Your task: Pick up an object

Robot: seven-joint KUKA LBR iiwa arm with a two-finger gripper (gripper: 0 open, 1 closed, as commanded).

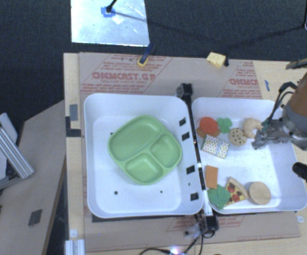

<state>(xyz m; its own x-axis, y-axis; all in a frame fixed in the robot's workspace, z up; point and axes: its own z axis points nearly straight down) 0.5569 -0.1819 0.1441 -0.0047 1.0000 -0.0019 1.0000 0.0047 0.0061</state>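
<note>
I read "CHEMCAST" in red on the brown sheet [122,74] under both bins, printed again near the right bin [286,166]; the left bin [97,158] holds a green divided plate [145,149]; toy foods lie in the right bin: a cookie [237,137], pizza slice [236,189], red tomato [209,126]; the gripper [264,138] sits low beside the cookie, and I cannot tell its state or any hold.
</note>
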